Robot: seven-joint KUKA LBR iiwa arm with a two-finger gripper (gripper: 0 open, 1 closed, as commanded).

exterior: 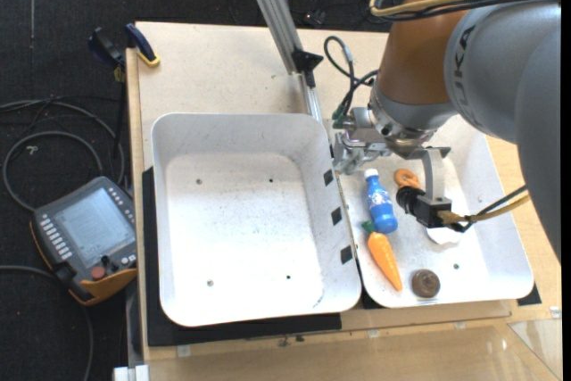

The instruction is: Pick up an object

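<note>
In the right bin (pixel 500 277) lie a blue bottle (pixel 381 203), carrot (pixel 384 258) and brown disc (pixel 426 283); gripper (pixel 393 158) state unclear.

The bulky grey robot arm (pixel 500 58) with its orange band (pixel 419 22) reaches in from the right, wrist bent steeply downward, its metal two-finger gripper (pixel 390 163) hanging low with the fingertips hard to make out.

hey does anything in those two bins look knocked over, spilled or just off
Nothing looks spilled or broken. The blue bottle lies on its side in the right bin, beside the carrot and a brown round piece. The left bin sits slightly askew to the bench.
</note>
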